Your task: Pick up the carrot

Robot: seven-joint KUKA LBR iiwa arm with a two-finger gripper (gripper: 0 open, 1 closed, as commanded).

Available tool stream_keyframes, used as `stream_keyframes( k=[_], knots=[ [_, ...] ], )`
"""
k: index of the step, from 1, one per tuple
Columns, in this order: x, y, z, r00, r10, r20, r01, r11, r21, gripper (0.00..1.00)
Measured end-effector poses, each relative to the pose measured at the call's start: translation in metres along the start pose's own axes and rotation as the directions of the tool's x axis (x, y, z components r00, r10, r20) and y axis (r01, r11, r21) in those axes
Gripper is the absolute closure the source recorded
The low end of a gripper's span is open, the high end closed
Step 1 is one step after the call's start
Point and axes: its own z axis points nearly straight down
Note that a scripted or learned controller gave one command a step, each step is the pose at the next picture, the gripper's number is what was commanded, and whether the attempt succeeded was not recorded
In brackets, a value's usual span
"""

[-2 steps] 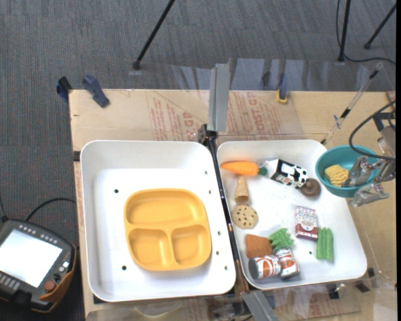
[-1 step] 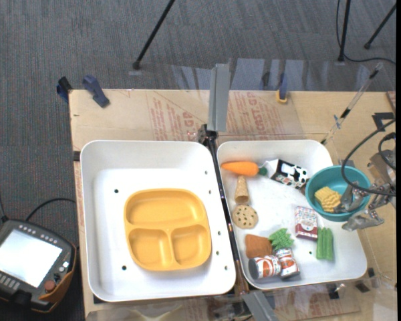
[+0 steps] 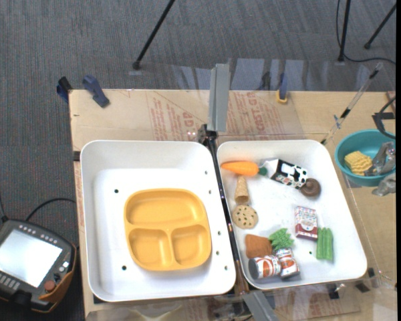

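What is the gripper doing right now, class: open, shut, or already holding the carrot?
Gripper: its state cannot be told from the camera view. The carrot lies untouched in the right bin.

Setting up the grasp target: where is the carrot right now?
The carrot lies in the right bin, near its back-left corner, just above the ice cream cone and left of the cow-print carton.
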Motion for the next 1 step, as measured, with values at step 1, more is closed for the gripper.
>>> stream_keyframes(
  k=[1],
  knots=[
    [0.0157,0.0035,0.0650,0.983,-0.181,-0.010,0.181,0.983,-0.011,1.00]
  ],
)
